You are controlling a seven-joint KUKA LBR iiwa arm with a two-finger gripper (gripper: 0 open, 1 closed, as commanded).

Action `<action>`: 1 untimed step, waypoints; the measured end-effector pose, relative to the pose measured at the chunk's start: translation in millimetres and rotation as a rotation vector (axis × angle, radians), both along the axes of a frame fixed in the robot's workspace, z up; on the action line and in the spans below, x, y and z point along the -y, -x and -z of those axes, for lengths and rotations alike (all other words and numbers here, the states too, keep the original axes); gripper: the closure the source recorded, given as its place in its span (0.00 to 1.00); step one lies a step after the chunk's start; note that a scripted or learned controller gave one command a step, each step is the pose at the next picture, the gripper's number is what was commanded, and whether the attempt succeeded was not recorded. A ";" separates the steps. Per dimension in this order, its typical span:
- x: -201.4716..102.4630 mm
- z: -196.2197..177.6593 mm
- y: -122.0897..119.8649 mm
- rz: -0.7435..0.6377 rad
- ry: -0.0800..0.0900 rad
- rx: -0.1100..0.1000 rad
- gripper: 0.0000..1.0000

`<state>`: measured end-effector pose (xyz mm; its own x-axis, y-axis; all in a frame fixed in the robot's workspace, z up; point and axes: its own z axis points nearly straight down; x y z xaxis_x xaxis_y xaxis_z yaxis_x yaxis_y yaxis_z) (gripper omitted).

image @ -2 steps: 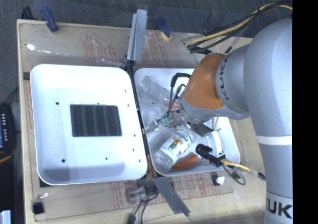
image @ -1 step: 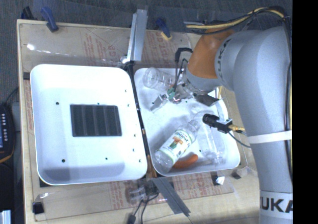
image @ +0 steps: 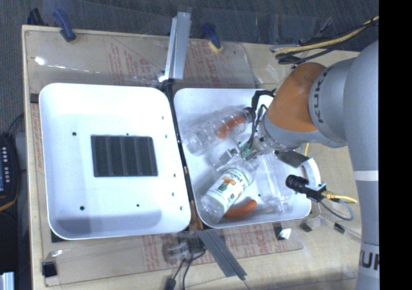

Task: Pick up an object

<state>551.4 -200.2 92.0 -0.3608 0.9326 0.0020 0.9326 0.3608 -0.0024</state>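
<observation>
While nothing shows as lifted yet, the pick looks to be at its reach-in stage, with the grasp and the raise both left to do. Nearest the camera's lower edge, at about six o'clock in the right shallow white plastic bin (image: 193,154), lies a clear plastic bottle with a green and orange label (image: 228,192), tipped on its side with its cap end toward seven o'clock, and an orange rounded object (image: 241,208) rests just beside it toward five o'clock. Toward the middle of that bin, the two-finger gripper (image: 248,148) sits low among crumpled clear packaging, just beside the bottle's upper end; whether it is spread or pressed together I cannot tell, as the wrist hides it. Farther up, at about twelve o'clock, a second clear bottle with an orange part (image: 222,126) lies flat. The grey arm with its orange band (image: 299,99) comes in from three o'clock, bent steeply down over the bin. The left white bin (image: 64,205), at nine o'clock, holds a dark ribbed rectangular panel (image: 123,155) at its middle.
</observation>
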 end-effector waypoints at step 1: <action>-1.9 -3.8 8.1 -0.008 0.000 0.000 0.00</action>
